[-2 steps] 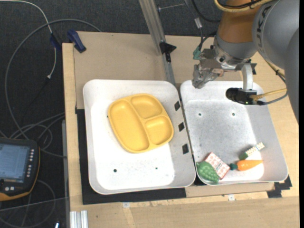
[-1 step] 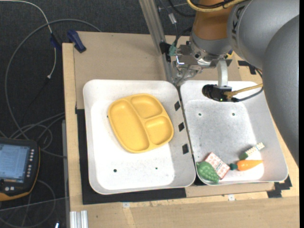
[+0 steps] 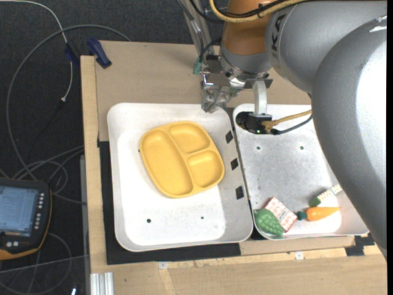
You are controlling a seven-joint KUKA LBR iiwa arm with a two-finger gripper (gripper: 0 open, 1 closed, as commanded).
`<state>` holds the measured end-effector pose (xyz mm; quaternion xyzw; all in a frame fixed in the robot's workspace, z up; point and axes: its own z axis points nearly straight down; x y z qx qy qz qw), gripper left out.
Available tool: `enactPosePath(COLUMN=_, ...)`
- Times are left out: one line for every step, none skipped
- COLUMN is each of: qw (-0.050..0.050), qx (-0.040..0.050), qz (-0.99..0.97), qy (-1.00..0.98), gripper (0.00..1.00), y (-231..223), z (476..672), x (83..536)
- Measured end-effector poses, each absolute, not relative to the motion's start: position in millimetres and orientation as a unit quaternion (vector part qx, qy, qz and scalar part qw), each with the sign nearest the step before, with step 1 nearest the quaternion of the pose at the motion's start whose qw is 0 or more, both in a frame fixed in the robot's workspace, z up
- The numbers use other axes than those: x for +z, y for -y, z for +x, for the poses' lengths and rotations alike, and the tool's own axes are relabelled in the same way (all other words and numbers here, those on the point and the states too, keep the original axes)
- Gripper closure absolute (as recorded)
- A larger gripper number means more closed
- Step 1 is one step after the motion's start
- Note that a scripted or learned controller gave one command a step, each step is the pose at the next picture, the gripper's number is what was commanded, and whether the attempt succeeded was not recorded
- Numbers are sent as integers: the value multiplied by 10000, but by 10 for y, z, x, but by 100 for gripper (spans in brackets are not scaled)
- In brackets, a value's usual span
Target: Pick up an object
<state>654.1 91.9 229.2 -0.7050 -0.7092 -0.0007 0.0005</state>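
Gripper (image 3: 212, 101) hung just beyond the far edge of the yellow plate (image 3: 181, 158), above the far rim of the left bin (image 3: 166, 223). Whether it stood apart or together could not be told from that slant. It was apart from the plate, not touching it. The grey arm (image 3: 331, 60) with its orange band (image 3: 249, 17) rose beyond and to the right of the plate.

The plate, a dish of three compartments, lay flat in the left bin, turned on a diagonal. Just right of the plate sat the right bin (image 3: 282, 165). Near and right of the plate, a green toy (image 3: 268, 222) rested in that bin's near corner, with a red-and-white patterned box (image 3: 282, 211) touching it. Further right of the plate lay an orange carrot toy (image 3: 322, 213), and a small pale piece (image 3: 326, 195) just beyond it.

Far and left of the plate, a blue clamp (image 3: 98, 53) gripped the bench edge, and well to the plate's left a handheld screen (image 3: 18, 212) sat off the bench
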Motion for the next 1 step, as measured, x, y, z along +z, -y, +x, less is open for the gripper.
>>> enactPosePath(qw=-1, qx=-5, qz=-7066, qy=7076, gripper=0, y=-886, z=6544, x=2300)
